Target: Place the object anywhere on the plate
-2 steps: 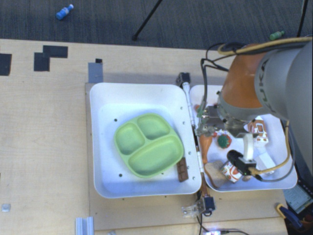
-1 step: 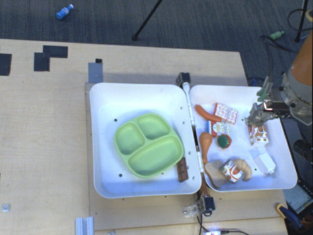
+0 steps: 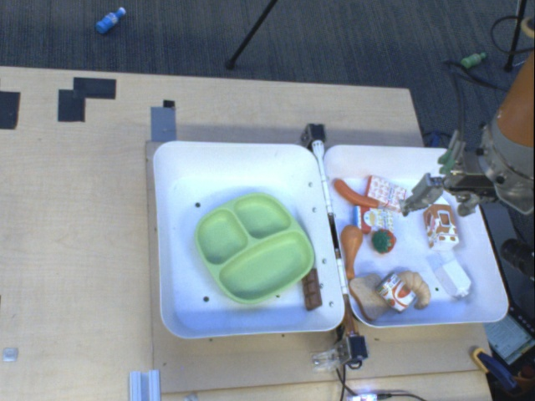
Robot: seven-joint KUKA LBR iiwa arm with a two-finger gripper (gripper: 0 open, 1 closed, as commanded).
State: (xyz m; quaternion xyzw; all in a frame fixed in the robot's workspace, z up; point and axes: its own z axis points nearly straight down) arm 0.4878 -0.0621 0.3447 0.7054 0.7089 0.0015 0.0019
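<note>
Arm over the right bin, plate waiting in the left.

We see the two-finger gripper spread open and holding nothing above the right white bin of toy food, while the green three-compartment plastic plate sits in the left white bin.

1. A pale wooden bench carries everything - black patches mark its far left.
2. Two shallow white bins sit directly on it, touching: the left bin and the right bin.
</note>
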